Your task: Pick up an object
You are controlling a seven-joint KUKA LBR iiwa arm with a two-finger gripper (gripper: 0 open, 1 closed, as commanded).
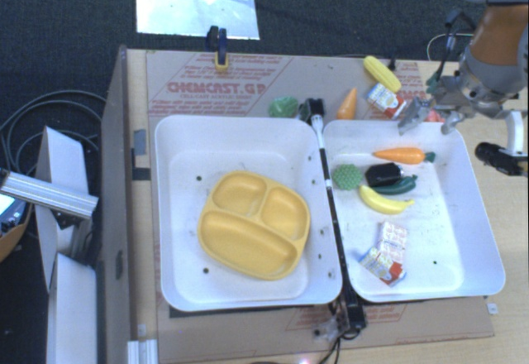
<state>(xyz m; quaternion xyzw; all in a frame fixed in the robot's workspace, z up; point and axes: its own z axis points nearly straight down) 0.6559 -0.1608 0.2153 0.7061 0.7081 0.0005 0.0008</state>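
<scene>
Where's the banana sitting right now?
The banana lies in the right bin, near its middle-left, just below the black object and to the right of the green broccoli-like piece.

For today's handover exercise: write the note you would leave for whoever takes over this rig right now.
Tool: open, holding nothing, at the far edge of the right bin.
In the right bin: carrot, banana, green knobbly piece, dark piece, two packets.
In the left bin: yellow divided plate.
Done: nothing lifted.
Left: pick one; the carrot lies nearest.
</scene>
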